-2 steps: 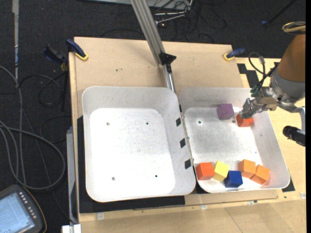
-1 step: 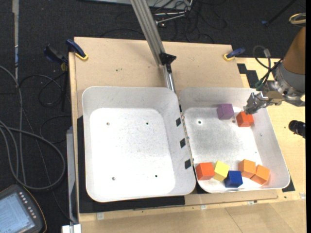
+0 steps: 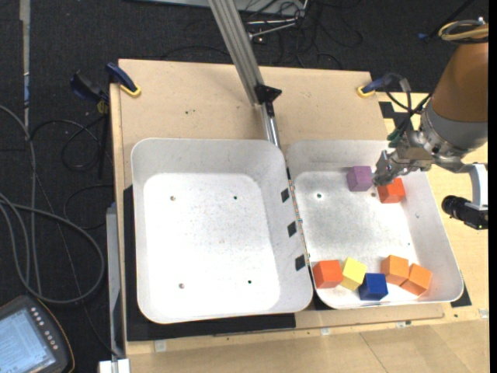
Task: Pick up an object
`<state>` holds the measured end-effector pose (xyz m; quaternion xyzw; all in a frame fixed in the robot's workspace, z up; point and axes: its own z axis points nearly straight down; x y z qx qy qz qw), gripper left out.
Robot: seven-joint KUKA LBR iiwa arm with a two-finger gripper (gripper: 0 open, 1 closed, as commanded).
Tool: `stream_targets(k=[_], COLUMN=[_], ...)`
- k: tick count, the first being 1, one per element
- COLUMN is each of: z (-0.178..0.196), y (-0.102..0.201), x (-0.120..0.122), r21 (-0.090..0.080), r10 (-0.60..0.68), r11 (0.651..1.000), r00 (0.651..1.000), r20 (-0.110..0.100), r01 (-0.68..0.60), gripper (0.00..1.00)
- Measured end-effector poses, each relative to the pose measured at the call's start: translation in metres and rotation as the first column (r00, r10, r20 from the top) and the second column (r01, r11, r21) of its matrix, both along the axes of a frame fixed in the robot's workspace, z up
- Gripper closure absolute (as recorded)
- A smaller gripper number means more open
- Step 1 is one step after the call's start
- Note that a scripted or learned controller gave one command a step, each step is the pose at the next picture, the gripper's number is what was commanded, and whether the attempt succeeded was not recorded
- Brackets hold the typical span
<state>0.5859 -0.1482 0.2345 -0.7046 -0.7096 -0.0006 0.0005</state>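
Metal gripper (image 3: pixel 386 174) low over the speckled right-hand white bin (image 3: pixel 435 231), between two small matte blocks.

From here I can't tell how its tips are set. A pale purple cube (image 3: pixel 359 178) sits just left, a red-orange cube (image 3: pixel 390 190) right beneath. Along the near rim lie an orange cube (image 3: pixel 328 273), yellow cube (image 3: pixel 353 272), blue cube (image 3: pixel 374 286) and two orange blocks (image 3: pixel 408 273). The smooth left bin (image 3: pixel 155 208) has rounded corners.
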Motion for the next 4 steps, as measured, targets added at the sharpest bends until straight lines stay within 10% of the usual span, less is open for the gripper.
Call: stream_targets(k=[4], z=[-0.002], y=[0.227], x=[-0.041], r21=[0.001], r10=[0.002], r11=[1.000], r00=[1.000], r20=[-0.002], r01=[-0.002], gripper=[1.00])
